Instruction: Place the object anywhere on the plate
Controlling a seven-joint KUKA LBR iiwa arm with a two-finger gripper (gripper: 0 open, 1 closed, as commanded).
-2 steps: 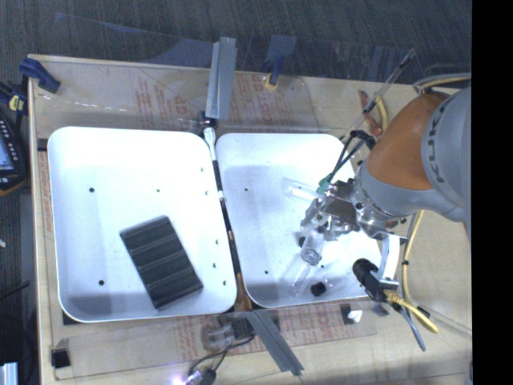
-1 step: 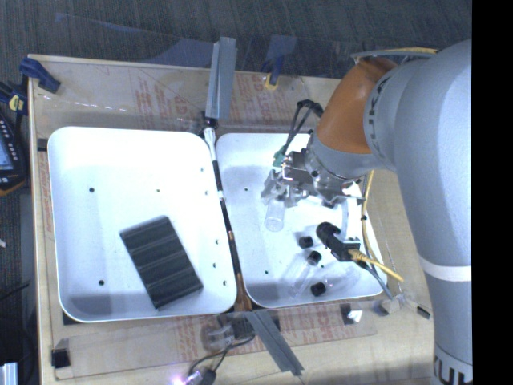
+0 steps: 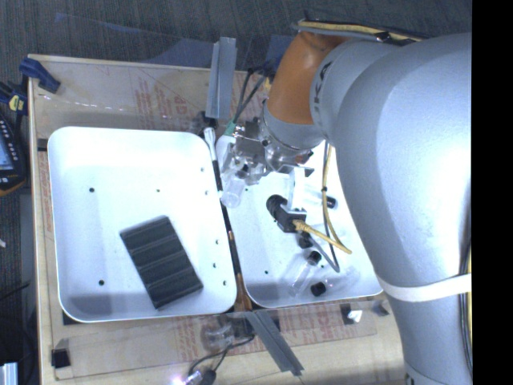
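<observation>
Bench: a pale wooden top [image 3: 120, 95] bears two shallow white bins side by side, with dark floor beyond.
Gripper: the gripper [image 3: 235, 175] hangs over the seam between the bins, at its upper end; whether it is clamped on anything cannot be told.
Right bin: the right bin [image 3: 260, 255] lies under the wrist; a small dark piece [image 3: 318, 289], probably the object, sits near its lower edge, well apart from the gripper.
Left bin: the left bin [image 3: 72, 147] holds a dark ribbed slab [image 3: 160, 261], flat and slanted, likely the plate; its top is bare.
Progress: judged early, with pick, carry and placing all left.
Obstacles: the bin walls at the seam, a grey bar [image 3: 222, 79] above it, and the arm hiding much of the right bin.
</observation>
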